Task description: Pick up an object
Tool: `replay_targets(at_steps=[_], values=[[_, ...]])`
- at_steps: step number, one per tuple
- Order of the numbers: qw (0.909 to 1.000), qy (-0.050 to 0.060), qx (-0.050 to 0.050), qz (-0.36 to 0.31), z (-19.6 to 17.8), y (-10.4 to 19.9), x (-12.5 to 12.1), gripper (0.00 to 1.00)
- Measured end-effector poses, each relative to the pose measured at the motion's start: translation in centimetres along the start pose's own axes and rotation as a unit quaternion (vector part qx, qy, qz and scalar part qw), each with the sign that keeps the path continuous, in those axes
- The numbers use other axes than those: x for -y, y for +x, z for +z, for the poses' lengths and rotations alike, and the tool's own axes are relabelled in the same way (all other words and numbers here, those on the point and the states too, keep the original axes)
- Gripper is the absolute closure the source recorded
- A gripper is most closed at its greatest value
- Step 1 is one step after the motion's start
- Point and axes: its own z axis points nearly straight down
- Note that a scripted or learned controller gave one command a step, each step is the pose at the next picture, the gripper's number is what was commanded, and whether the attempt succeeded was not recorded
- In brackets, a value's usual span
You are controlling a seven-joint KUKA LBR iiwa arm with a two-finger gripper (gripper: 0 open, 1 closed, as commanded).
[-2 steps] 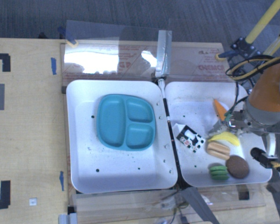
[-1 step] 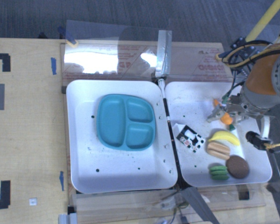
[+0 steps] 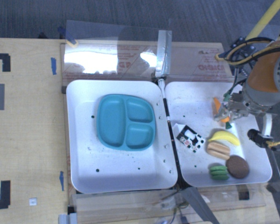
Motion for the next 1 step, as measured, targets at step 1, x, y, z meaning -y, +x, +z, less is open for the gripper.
replay_targets(at_steps=[1], values=[[0.9999, 0.005, 0.0, 0.011, -9.29, 5.23, -3.33, 1.0]])
